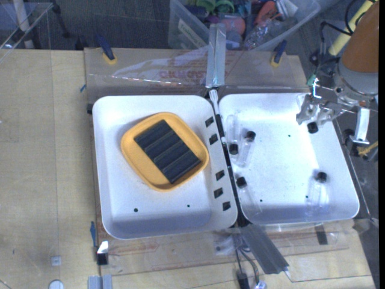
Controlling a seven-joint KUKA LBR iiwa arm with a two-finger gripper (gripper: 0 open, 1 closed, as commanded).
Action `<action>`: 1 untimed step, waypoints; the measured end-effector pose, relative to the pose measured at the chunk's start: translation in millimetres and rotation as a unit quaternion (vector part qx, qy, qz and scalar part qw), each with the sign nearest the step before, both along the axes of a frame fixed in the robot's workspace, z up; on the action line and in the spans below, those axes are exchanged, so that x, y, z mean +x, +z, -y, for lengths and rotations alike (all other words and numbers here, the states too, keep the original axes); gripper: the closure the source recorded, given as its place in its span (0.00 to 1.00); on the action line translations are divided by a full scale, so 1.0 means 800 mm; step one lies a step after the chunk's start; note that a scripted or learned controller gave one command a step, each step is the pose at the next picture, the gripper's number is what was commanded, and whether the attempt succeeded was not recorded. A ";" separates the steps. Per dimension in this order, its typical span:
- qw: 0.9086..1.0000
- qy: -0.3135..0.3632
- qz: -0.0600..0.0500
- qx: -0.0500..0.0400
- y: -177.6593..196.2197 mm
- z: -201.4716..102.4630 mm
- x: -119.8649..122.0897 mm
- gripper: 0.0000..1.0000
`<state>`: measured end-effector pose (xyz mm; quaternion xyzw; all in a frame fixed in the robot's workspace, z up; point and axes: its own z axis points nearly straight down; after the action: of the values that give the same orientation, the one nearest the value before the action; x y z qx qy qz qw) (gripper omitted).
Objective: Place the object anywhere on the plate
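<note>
A dark ribbed rectangular object (167, 151) lies on the yellow rounded-square plate (133, 142) in the left white bin (114, 209). The gripper (313, 114) hangs over the right bin's (283, 179) far right corner; whether it is open, I cannot tell.

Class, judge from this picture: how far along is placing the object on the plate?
Done, apparently: a dark ridged block lies on the yellow plate in the left bin. In hand: unclear; the gripper hangs over the right bin's corner. Left: perhaps withdrawing, unless the block belongs to the plate.
</note>
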<state>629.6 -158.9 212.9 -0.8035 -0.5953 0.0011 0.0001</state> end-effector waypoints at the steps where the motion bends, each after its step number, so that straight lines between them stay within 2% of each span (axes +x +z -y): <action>1: 1.000 0.000 0.000 0.000 0.000 0.000 0.000 0.00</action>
<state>629.6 -158.9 213.1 -0.8036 -0.5952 0.0009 0.0000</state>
